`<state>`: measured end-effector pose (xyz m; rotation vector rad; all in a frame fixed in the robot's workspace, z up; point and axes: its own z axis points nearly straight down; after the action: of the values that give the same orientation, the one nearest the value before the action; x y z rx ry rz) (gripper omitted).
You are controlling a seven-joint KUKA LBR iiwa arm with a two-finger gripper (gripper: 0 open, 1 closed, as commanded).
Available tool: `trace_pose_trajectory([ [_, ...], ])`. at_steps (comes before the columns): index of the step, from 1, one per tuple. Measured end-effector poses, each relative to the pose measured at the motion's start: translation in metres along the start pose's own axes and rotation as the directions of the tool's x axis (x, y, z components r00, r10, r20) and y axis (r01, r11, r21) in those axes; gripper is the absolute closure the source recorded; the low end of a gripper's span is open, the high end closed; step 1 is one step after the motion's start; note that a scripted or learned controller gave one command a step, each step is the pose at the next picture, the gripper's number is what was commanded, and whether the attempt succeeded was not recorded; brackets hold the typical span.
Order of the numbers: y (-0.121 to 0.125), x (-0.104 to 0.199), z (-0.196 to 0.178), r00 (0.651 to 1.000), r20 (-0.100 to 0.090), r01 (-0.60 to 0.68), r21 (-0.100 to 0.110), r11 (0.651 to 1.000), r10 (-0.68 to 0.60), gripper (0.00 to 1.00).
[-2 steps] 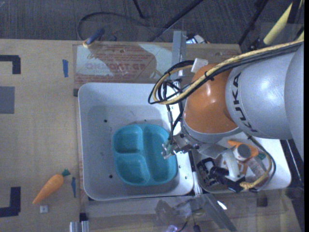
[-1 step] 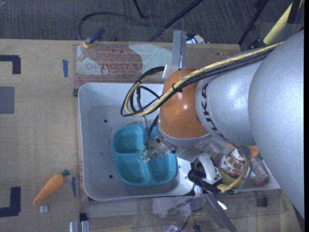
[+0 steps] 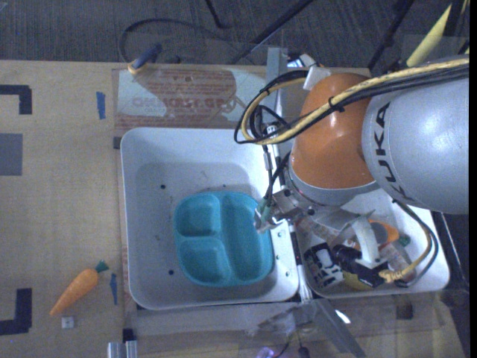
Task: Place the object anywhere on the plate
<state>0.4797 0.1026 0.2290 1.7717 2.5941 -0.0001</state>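
The pincer (image 3: 265, 216) hangs at the right rim of the teal plate (image 3: 222, 239), just over the wall between the two bins; its fingers are small and blurred, so whether it is wide, narrow or holding anything I cannot tell; above it the arm (image 3: 387, 148), grey with an orange band, fills the right side of the view and covers much of the right bin.

The plate lies in the left bin (image 3: 149, 200), toward its near right corner; it is a rounded tray with three compartments, two smaller ones on the left and one long one on the right, and I can see nothing lying in them; the pincer's tip is just beside the long compartment's far right edge.

The right bin (image 3: 436, 271) holds a jumble of small objects (image 3: 358, 256) in white, black, orange and yellow, partly hidden under the arm; which of them is the task's object I cannot tell.

On the surface (image 3: 59, 200), well apart to the near left of the left bin, lies a toy carrot (image 3: 74, 289), tilted, its green top pointing toward the bin.
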Motion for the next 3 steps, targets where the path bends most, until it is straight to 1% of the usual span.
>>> trace_pose_trajectory([
  [1,0.022,0.060,0.042,0.970,-0.002,0.245,0.002,0.970,-0.245,1.00],
  [2,0.069,0.086,0.005,0.994,0.000,0.108,-0.001,0.994,-0.108,1.00],
  [3,0.019,0.044,0.085,0.996,-0.001,0.084,0.002,0.996,-0.084,1.00],
])
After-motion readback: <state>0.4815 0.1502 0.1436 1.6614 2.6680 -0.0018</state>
